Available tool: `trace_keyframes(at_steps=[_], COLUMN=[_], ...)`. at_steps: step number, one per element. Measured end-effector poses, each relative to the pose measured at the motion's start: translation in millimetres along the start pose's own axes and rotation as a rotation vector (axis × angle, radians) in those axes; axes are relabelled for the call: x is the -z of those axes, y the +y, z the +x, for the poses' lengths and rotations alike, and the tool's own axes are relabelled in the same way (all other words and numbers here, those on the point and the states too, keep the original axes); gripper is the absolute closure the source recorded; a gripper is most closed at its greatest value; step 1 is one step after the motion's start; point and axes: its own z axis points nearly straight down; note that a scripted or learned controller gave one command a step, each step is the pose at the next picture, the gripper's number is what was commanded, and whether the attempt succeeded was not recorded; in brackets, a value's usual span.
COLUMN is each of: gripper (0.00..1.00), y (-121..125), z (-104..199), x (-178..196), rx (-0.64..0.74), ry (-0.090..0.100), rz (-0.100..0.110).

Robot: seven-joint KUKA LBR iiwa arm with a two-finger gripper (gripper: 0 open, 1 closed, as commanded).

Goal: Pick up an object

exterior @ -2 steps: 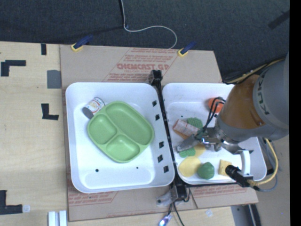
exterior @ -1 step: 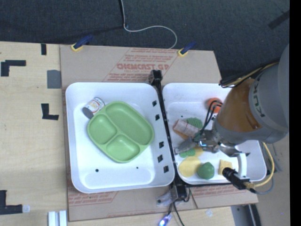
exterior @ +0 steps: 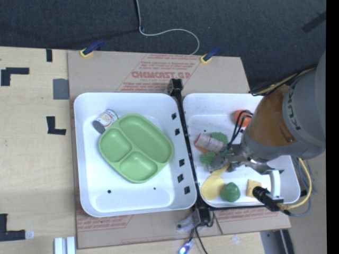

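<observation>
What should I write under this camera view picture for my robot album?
Grey robot arm reaches into the right white bin of small toys, while a green divided plate lies in the left white bin.

White cable [exterior: 159, 33] crosses dark cloth [exterior: 63, 12] behind cardboard sheet [exterior: 159, 73].

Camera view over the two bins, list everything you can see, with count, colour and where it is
Divided plate: one, green, left bin.
Small jar: one, white with dark cap, left bin beside the plate.
Ball: one, green, right bin front.
Yellow piece: one, beside the ball.
Green leafy toy: one, right bin middle.
Orange item: one, right bin back.
Bins: two, white, side by side.
Gripper: one, over the right bin.
</observation>
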Motion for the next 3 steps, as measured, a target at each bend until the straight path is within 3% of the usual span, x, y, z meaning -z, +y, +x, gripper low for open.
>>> trace_keyframes(at_steps=[2, 3], gripper=[1.0, 1.0], y=[-9, -9], z=[3, 4], x=[118, 130], rx=[0.0, 0.0], ry=[0.0, 0.001], rz=[-0.006, -0.002])
